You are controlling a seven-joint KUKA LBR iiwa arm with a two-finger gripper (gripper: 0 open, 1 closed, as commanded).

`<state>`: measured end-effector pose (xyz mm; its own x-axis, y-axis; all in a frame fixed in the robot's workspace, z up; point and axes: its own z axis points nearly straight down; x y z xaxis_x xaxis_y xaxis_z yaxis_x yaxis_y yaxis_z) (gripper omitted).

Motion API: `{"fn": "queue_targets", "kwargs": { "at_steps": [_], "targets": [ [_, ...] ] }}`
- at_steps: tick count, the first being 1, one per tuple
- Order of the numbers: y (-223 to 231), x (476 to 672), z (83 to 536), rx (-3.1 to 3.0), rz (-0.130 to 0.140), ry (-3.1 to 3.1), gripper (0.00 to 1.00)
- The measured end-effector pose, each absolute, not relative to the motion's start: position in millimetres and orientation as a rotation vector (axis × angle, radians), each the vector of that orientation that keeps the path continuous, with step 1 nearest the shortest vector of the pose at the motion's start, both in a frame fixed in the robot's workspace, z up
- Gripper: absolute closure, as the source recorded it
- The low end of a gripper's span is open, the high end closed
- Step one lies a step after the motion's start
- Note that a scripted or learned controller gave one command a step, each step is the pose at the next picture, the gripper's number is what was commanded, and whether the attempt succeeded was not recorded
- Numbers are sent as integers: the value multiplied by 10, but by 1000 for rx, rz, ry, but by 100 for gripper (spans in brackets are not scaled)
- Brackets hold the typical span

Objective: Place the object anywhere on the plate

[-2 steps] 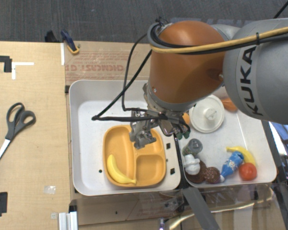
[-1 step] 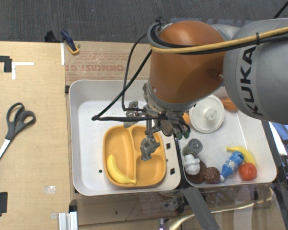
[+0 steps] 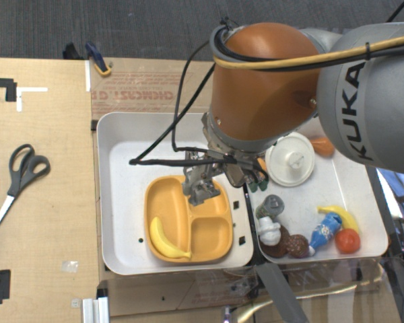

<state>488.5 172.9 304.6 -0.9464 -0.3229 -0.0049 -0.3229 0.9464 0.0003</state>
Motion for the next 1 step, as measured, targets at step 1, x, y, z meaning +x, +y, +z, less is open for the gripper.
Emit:
{"fn": "queue_targets", "kwargs": {
  "at_steps": [1],
  "targets": [
    [1728, 4885, 3046, -513, 2, 3095, 0]
  ]
}}
